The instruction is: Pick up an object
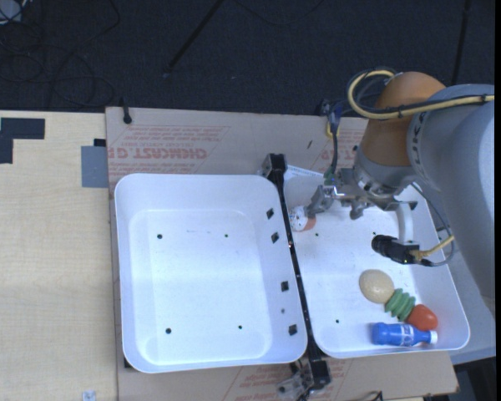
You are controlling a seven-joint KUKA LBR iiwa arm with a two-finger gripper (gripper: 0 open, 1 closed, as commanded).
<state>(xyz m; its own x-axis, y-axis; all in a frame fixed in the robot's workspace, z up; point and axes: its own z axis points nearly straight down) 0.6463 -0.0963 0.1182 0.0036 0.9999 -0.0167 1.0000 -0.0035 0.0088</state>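
My gripper (338, 205) hangs over the back left part of the right bin (338, 261), open, with nothing between its fingers. A small white and orange thing (301, 219) lies just left of the left finger, close to the bin's left wall. At the bin's front right, a beige egg-shaped object (376, 285), a green ridged piece (399, 302), a red object (424, 316) and a blue bottle (399, 334) lie close together.
The left bin (150, 199) stands next to the right one, with a black divider rail (285, 257) between them. The bins rest on a cardboard sheet (184, 144) on the wooden bench. The arm's grey body covers the right bin's back right corner.
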